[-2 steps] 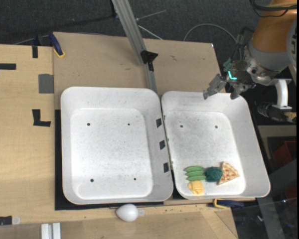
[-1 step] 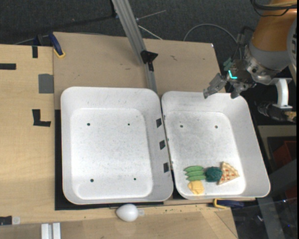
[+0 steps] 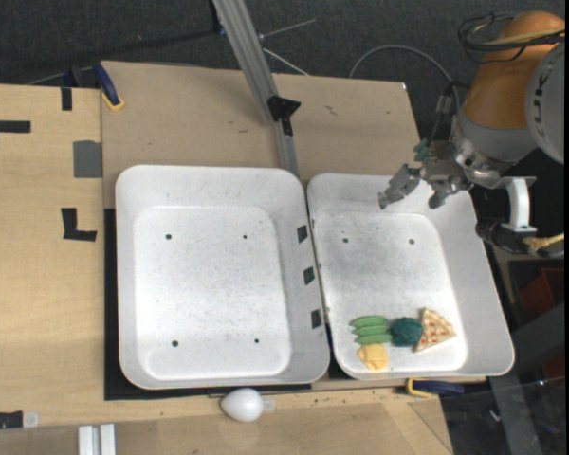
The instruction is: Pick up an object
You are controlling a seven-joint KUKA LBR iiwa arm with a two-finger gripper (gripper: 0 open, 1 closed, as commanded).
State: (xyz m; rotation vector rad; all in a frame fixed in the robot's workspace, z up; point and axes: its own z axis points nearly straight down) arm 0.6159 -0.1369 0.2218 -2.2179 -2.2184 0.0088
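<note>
The grey two-finger end effector [image 3: 418,190] hangs spread and empty at the right white bin's [image 3: 474,254] top edge. The small toy food pile [image 3: 400,332] lies straight below it, near the frame's bottom.

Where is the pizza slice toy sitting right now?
The pizza slice toy lies in the right bin, near its front right corner, just right of the dark green toy.

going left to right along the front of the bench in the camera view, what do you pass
white egg-shaped object on the bench in front of the left bin → green pea pod → dark green broccoli-like piece → pizza slice, these three in the right bin. The yellow piece under the pea pod overlaps it, so it is left out.
</note>
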